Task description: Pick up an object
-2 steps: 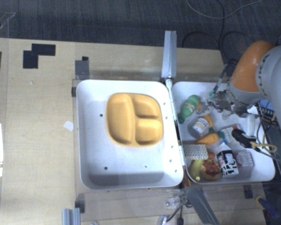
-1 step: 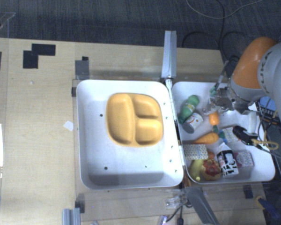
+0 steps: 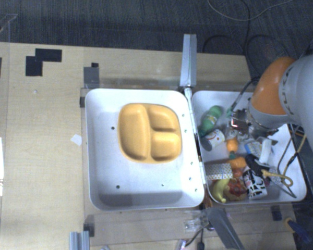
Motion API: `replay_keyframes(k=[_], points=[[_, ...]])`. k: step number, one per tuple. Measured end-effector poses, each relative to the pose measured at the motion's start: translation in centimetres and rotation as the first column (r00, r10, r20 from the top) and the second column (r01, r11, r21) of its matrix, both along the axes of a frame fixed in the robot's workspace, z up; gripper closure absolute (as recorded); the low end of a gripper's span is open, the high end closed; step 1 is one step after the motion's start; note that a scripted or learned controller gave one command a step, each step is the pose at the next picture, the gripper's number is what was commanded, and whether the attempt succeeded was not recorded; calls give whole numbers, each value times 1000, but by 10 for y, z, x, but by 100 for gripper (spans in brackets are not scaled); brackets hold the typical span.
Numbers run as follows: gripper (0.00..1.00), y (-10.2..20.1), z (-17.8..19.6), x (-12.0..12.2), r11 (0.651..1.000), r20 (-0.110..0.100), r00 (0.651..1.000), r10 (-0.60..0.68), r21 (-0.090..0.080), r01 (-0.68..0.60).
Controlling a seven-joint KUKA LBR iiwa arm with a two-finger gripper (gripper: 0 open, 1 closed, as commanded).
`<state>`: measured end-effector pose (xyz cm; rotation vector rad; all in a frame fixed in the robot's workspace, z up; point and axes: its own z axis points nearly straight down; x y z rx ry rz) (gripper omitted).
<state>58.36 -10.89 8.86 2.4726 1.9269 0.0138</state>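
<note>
The right bin (image 3: 300, 191) holds a jumble of small things: a green bottle (image 3: 211, 117) at the back left, a white cup with red marks (image 3: 215, 138), a small orange ball (image 3: 232, 145), another orange piece (image 3: 238, 164), a yellow banana (image 3: 219, 189) and a black-and-white box (image 3: 256, 185) at the front. My gripper (image 3: 240, 130) hangs low over the middle of this bin, just right of the cup and above the orange ball. The grey arm with its orange band (image 3: 271, 90) reaches in from the right and hides the bin's back right part.
The left bin (image 3: 101, 181) holds a yellow divided tray (image 3: 148, 132) near its middle. Scissors with yellow-rimmed handles (image 3: 275, 177) lie at the right bin's front right. A metal divider post (image 3: 189, 61) stands between the bins at the back. Cables trail behind the arm.
</note>
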Motion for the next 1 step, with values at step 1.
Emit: replay_keyframes(k=[1], points=[[100,59,162,-29,1000,-5,1000,-4,0,4]])
